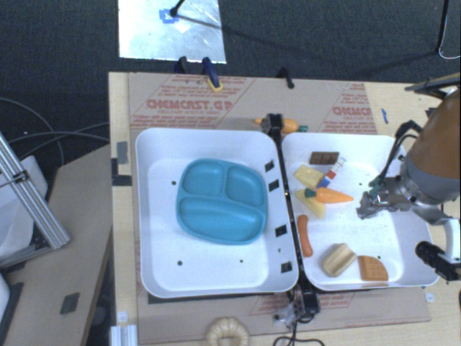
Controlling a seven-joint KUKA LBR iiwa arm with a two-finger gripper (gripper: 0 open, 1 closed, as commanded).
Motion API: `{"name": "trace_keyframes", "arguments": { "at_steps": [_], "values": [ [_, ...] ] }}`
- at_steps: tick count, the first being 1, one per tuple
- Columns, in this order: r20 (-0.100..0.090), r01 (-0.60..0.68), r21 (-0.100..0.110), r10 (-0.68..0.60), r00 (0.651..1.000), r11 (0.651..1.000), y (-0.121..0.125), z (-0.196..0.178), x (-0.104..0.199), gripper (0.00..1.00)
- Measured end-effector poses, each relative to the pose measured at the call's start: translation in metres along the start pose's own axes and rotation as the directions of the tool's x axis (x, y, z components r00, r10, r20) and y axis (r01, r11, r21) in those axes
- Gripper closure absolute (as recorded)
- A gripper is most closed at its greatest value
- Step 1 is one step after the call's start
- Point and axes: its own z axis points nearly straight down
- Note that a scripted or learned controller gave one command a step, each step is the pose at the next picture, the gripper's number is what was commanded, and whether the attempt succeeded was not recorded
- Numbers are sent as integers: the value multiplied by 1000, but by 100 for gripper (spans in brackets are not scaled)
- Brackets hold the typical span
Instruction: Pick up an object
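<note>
- Worktop (180, 96): I see two shallow white bins side by side on it. The left bin (155, 193) carries a blue divided plate (221, 200) at its centre; the right bin (410, 244) carries the loose items.
- Candidate objects, all in the left half of the right bin: a brown chocolate bar (323, 158) at the top, a pale yellow wedge (307, 175) and an orange carrot (333, 196) just below it, a red sausage (305, 236) along the divider, and a bread roll (337, 259) beside a waffle-like biscuit (372, 268) at the lower edge.
- Claw (374, 206): it sits low over the right bin at the frame's right, just right of the carrot's tip. I cannot tell whether it is open or closed, and I see nothing gripped.
- Judgement: the arm enters from the right, so the carrot cluster is the nearest target; the pick is not yet made.
- Risk: the carrot touches neighbouring pieces, so a descent there may shove rather than seize.
</note>
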Motion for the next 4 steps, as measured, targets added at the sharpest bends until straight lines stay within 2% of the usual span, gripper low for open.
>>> {"name": "trace_keyframes", "arguments": {
  "at_steps": [1, 2, 4],
  "values": [
    [-1, 1, 3, -1, 1000, 1000, 2, -22, 0, 100],
    [-3, 5, 5, -5, 1000, 1000, -3, -28, 46, 100],
    [-2, 2, 6, -2, 1000, 1000, -5, -28, 67, 100]
  ]
}}
